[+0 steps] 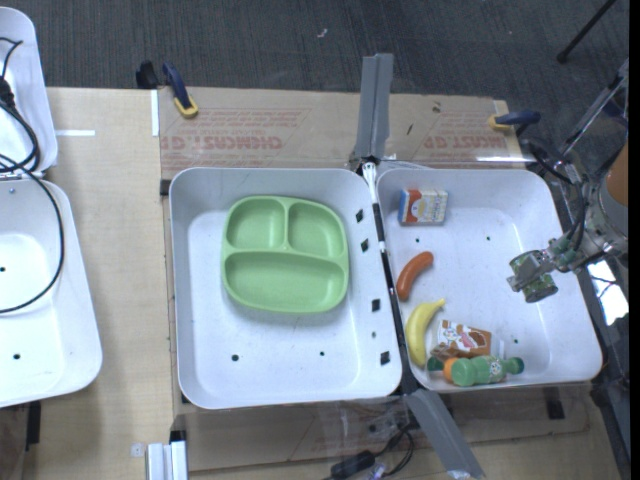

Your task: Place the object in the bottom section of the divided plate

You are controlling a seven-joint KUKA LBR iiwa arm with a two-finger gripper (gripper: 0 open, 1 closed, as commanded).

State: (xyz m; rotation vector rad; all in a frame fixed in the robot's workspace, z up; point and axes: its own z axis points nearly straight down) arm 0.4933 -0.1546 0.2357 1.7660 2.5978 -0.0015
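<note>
While hanging over the right bin (500, 230) near its right edge, touched no food. Could not tell if jaws were open or shut. Nothing put yet on the green plate (286, 254) in the left bin (200, 298); bottom section (285, 286) bare. Left to grab: banana (422, 330), sausage (414, 273), carton (423, 206) or bottle (485, 369), all lying along the right bin's left and near sides.

A pale green divided plate (286, 255) lies in the white left bin (200, 298). The white right bin (560, 268) holds a yellow banana (421, 329), an orange-red sausage (413, 273), a white, blue and orange carton (423, 207) and a green bottle (484, 369) with an orange band.
</note>
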